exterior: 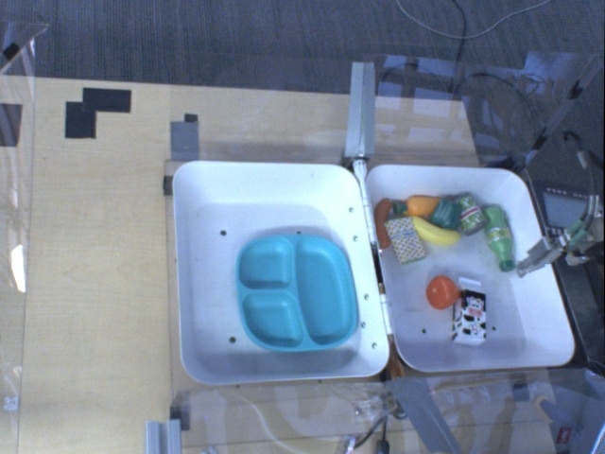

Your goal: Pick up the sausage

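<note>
The reddish-brown sausage (381,223) lies in the right white plastic bin (529,348), hard against its left wall, just beside a speckled box (405,239) and below an orange carrot-like piece (422,205). Close by are a yellow banana (436,232), a teal can (459,213), a green bottle (498,237), a red tomato (441,292) and a cow-print milk carton (470,318). The left white bin (198,253) holds a turquoise divided plate (297,290). The gripper (534,258) sits at the right bin's right rim, well apart from the sausage; whether it is open cannot be told.

Sausage (381,223): reddish-brown, lying lengthwise against right bin's left wall, partly hidden behind patterned box.
</note>
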